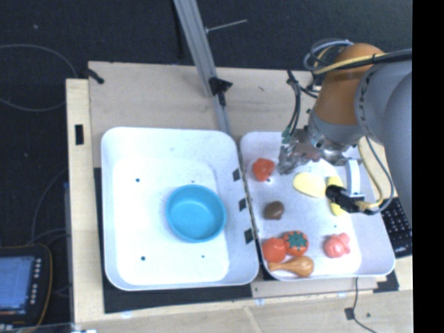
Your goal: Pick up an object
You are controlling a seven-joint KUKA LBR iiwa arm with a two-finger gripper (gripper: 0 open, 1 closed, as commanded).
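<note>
The right bin [371, 252] holds several small objects. A red-orange round piece [262, 169] lies at its upper left, and a brown lump [273, 210] sits near the middle. A pale yellow piece [309, 184] lies right of them. At the front are a red tomato-like piece with a green top [295, 241], a red piece [273, 249], a tan pear shape [293, 266] and a pink piece [336, 245]. My gripper [289, 159] hangs over the bin's upper part, between the red-orange piece and the yellow one. Nothing shows between its fingers.
The left bin [125, 186] holds a blue bowl [195, 213]. A grey metal strut [198, 47] slants down from the top to the bins' junction. A yellow-and-black part [338, 196] and cables hang off the wrist at the right. A screen [17, 286] sits bottom left.
</note>
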